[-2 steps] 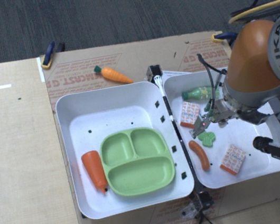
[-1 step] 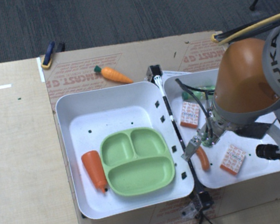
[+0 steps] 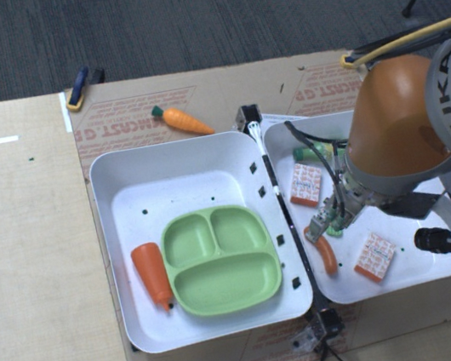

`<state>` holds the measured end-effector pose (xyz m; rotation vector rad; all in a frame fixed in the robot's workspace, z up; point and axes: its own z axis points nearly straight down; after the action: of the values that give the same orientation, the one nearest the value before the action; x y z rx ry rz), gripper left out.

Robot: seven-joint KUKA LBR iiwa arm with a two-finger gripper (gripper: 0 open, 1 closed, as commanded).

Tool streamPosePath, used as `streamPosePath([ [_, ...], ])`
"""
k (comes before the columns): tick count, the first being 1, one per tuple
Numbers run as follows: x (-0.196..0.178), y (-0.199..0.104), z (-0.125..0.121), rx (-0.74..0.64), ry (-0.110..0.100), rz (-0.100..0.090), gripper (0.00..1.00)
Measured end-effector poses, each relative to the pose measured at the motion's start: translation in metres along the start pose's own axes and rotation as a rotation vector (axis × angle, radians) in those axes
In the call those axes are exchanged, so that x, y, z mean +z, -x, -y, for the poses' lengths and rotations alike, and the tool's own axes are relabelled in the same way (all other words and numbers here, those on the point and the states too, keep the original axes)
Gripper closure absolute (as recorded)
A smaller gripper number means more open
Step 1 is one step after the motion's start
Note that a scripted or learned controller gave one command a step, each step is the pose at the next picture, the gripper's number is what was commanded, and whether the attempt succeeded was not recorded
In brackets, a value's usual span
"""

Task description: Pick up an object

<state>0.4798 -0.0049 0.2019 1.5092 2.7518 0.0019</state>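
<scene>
We note the grey arm with its orange band [image 3: 395, 115] entering from 3 o'clock and reaching down into the right white bin [image 3: 414, 272]. Its two-finger gripper [image 3: 330, 222] sits at the bin's 9 o'clock side, just above the upper end of a slim red-orange sausage-shaped toy [image 3: 324, 251]; we cannot tell whether the jaws are open or closed, nor whether they touch it. At 12 o'clock from the gripper lies a small red-and-white patterned packet [image 3: 305, 184], a second like packet [image 3: 375, 257] at 4 o'clock. The left white bin [image 3: 166, 164] holds a green divided plastic plate [image 3: 220, 259] with an orange cylinder [image 3: 151, 275] touching its 9 o'clock edge. A toy carrot [image 3: 183, 120] lies on the cardboard beyond.
</scene>
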Motion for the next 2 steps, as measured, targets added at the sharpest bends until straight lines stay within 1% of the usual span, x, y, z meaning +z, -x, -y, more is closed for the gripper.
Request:
streamPosePath([
  [1,0.01,-0.045,-0.027,-0.042,-0.003,-0.002,1.0],
  [2,0.11,-0.095,-0.057,-0.382,-0.002,-0.003,1.0],
])
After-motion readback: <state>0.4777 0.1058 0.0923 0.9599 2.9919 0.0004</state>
